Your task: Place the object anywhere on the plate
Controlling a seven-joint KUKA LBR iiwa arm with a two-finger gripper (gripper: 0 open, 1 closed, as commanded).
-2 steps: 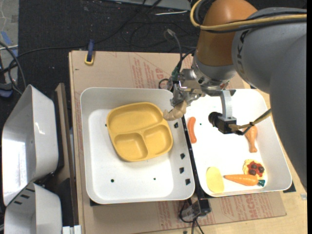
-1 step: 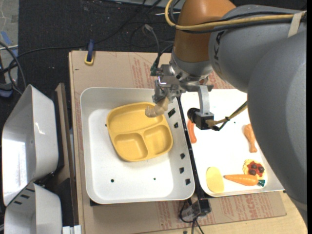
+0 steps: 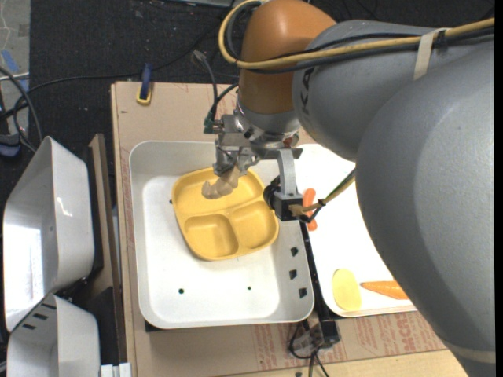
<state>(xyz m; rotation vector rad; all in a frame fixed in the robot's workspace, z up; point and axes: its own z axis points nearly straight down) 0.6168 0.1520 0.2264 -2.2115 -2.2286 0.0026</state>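
Gripper (image 3: 227, 173) is down over the left bin (image 3: 212, 293), right above the yellow plate (image 3: 211, 240). The plate sits toward the far right corner of that bin, slightly rotated, with three compartments: one large on the far side, two smaller on the near side. The object (image 3: 218, 187), a small tan lump, is at the gripper tip, over the large far compartment near its left rim. It looks in contact with the tip, but from this angle I can't tell whether the gripper is clamped on it or spread, or whether the lump is already resting on the plate surface. Both near compartments show bare yellow. The rest of the left bin floor is white with a few small dark dots along the near side. In the right bin (image 3: 336, 238), a pale yellow oval piece (image 3: 346, 287) lies at the near edge, with an orange carrot-like piece (image 3: 383, 290) just beside it on the right, partly covered by the arm. A small orange bit (image 3: 310, 198) shows at that bin's left edge. A blue-and-yellow clamp (image 3: 144, 86) sits on the bench's far left corner.
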